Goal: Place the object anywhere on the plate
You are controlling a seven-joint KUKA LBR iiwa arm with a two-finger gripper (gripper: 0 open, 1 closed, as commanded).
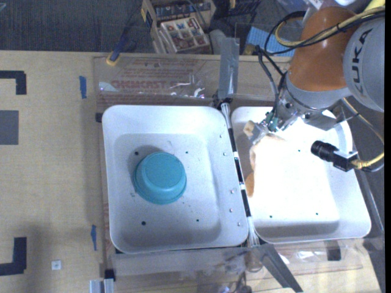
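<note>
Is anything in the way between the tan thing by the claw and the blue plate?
Yes: the tan thing by the gripper is in the right bin, the plate in the left bin. The bins' adjoining rims stand between them. Nothing else visible does.

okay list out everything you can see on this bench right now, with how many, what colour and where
bins: two, white, side by side on the bench.
bowl-like dish: one, teal blue, round, in the left bin, left of centre.
pale tan object: one, small, at the right bin's upper left, by the gripper tip; too washed out to identify.
blue tape marks: two, on the wooden benchtop left of the bins.
arm: one, grey with orange band, reaching in over the right bin.
gripper: one, over the right bin's upper left corner.
</note>
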